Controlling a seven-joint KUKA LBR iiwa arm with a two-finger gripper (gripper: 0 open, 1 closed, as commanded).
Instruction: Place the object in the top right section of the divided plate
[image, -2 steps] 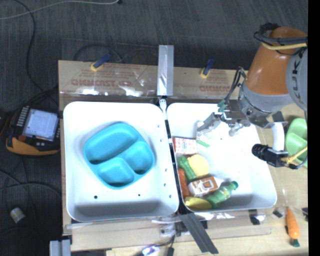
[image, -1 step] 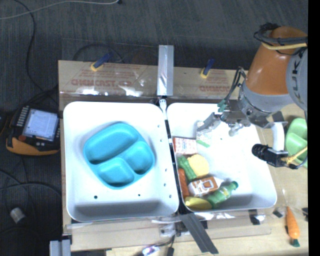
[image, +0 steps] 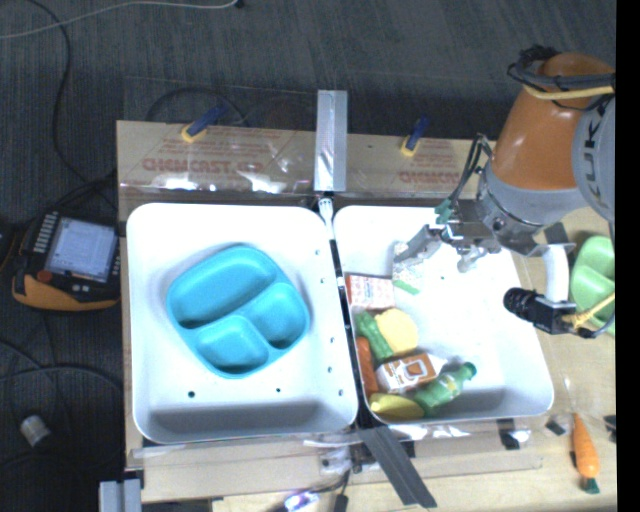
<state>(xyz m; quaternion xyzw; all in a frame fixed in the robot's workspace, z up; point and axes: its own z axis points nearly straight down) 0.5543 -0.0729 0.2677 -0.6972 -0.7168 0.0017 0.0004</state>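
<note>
1. Dark carpet surrounds the bench; the blue plate (image: 238, 308) sits bare in the left bin (image: 150, 400).
2. Toys (image: 400, 365), the likely object among them, crowd the right bin (image: 500, 350).
3. Gripper (image: 432, 242) hovers above them, jaw state unclear; picking and placing remain.

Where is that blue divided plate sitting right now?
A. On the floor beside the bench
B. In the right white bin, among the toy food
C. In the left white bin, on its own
C: the blue divided plate lies alone in the left bin, while the toy food is piled in the right bin.
</note>
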